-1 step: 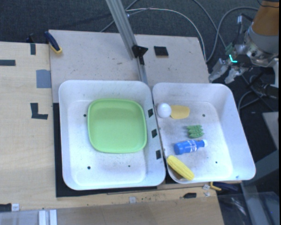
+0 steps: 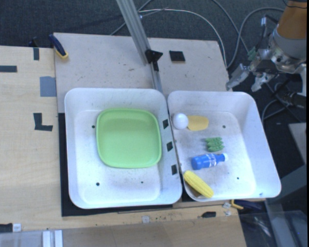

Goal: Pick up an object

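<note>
The right bin [image 2: 247,138] holds the objects to pick from: a white ball [image 2: 181,120] sits at its upper left, touching or just beside a flat yellow piece [image 2: 198,123] to its right; below them lies a small green leafy item [image 2: 214,144], then a blue bottle [image 2: 208,161] on its side with its pale cap pointing right, and at the bin's lower left corner a yellow corn cob [image 2: 198,183] lies slanted against the wall. All five rest on the bin's floor, apart from the arm. The left bin [image 2: 82,153] touches the right one along their shared edge and carries a square green plate [image 2: 129,138] lying flat near its middle. The gripper [image 2: 250,76] hangs above the bench just beyond the right bin's upper right corner, outside the bin and well apart from every object; its fingers look spread apart, with nothing between them. The grey wrist and orange band [image 2: 292,19] rise above it toward the upper right corner. A slanted metal post [image 2: 136,24] stands behind the bins, and cables [image 2: 195,14] loop across the dark floor.
</note>
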Action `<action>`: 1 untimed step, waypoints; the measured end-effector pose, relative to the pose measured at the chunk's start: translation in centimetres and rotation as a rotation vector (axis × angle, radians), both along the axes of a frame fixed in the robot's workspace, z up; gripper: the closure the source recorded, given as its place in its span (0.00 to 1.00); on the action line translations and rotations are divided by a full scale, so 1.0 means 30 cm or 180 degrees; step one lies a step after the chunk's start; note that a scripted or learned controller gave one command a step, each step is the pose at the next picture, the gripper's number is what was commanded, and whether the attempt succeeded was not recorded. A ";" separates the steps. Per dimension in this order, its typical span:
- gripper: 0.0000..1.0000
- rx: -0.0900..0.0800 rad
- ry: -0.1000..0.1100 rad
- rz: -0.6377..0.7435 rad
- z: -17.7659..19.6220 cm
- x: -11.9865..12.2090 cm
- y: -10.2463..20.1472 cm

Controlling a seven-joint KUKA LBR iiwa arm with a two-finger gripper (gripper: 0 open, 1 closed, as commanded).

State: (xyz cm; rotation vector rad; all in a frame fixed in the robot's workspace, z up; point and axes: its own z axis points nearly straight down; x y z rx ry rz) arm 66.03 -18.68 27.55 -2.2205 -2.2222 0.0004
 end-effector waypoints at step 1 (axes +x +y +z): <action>0.00 0.0002 0.0011 0.0000 -0.143 -0.012 0.002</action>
